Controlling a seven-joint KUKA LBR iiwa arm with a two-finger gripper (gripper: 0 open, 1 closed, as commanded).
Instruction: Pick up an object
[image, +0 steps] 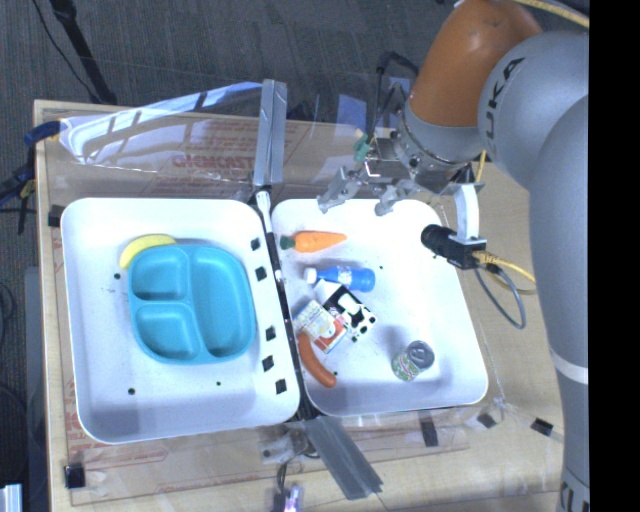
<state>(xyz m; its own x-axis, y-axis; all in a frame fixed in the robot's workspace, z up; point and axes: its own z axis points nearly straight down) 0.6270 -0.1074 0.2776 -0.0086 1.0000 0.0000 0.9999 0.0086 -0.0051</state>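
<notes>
A: Objects for picking lay in the right bin (470, 345): an orange carrot (320, 241) near its far-left corner, a blue-and-white bottle (343, 277) just nearer than that, a black-and-white patterned packet (338, 316) at about the middle, a reddish sausage (316, 362) along the left wall toward the near edge, and a small round can (411, 360) toward the near-right corner.

B: And the end effector (361, 201)?

A: It hung over the far edge of that bin, above the rim, with its two fingers spread wide. Nothing sat between them. The carrot was the closest item, just nearer and slightly left of the fingertips, but apart from them.

B: What about the arm (520, 100)?

A: It came in from the counter's right side, orange band above the wrist, grey links running down the right. A black cylinder (450, 243) with a cable stuck out beside the bin's right wall.

B: Was anything in the left bin (85, 300)?

A: A blue divided tray (192, 304) rested in its middle, three compartments facing up. A yellow thing (146, 246), perhaps a banana, peeked out from behind the tray's far-left corner, touching it.

B: Did the bottle touch the packet?

A: They were very close; I could not tell whether they met.
</notes>
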